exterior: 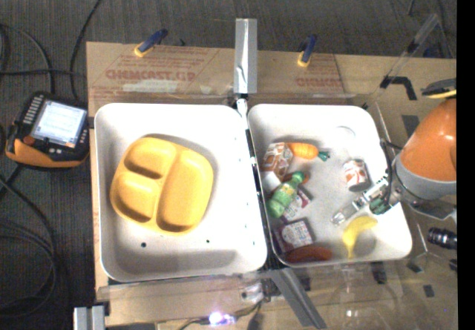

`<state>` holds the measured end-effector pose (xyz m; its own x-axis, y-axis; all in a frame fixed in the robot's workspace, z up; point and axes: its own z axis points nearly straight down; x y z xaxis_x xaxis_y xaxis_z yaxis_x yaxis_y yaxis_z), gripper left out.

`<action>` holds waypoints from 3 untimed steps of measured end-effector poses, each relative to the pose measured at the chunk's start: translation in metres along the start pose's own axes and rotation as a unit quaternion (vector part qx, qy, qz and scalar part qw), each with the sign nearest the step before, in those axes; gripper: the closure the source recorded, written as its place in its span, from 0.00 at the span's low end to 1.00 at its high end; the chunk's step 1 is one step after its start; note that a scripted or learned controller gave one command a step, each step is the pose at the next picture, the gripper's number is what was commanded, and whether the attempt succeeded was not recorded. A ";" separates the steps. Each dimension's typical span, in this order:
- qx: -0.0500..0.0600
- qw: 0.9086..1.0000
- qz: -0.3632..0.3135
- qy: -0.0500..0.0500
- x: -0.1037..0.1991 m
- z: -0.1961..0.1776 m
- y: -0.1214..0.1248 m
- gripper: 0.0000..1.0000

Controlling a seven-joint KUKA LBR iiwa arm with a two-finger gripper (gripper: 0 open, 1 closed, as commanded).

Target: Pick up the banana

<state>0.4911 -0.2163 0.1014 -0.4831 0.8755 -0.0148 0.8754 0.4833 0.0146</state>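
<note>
The banana (355,235) is small and yellow. It lies near the front right corner of the right bin (386,139). My gripper (359,206) hangs just above and behind it, reaching in from the right under the grey wrist and orange band (438,147). I see nothing held in it; the banana rests on the bin floor.
The right bin also holds a carrot (304,150), a green bottle (286,193), a red and white can (355,173), a striped packet (277,159), a dark packet (295,233) and a red sausage (309,253). A yellow divided tray (163,184) sits in the left bin (111,128).
</note>
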 end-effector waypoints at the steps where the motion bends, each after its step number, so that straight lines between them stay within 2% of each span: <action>1: 0.003 0.999 -0.042 -0.002 0.033 0.010 0.014 0.00; 2: 0.006 0.986 -0.167 0.007 0.028 -0.086 0.016 0.00; 3: 0.002 0.971 -0.237 0.004 0.010 0.011 0.002 0.00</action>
<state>0.4879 -0.2064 0.0901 -0.8323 0.5543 -0.0117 0.5543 0.8323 0.0038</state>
